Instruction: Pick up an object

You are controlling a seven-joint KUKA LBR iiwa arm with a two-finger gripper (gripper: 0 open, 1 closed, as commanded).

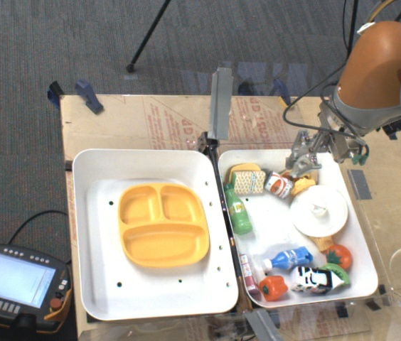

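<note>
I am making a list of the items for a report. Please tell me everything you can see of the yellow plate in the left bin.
The yellow plate is a rounded rectangle that looks like smooth plastic, moulded in one piece. Raised ridges split it into three compartments: two smaller ones at the far side and one wide one at the near side. It lies flat, right side up, near the middle of the left bin, turned slightly askew to the bin's walls. It rests on the bin floor and touches nothing else.

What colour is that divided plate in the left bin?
Yellow-orange all over, seen plainly in the camera view: the divided plate.
</note>
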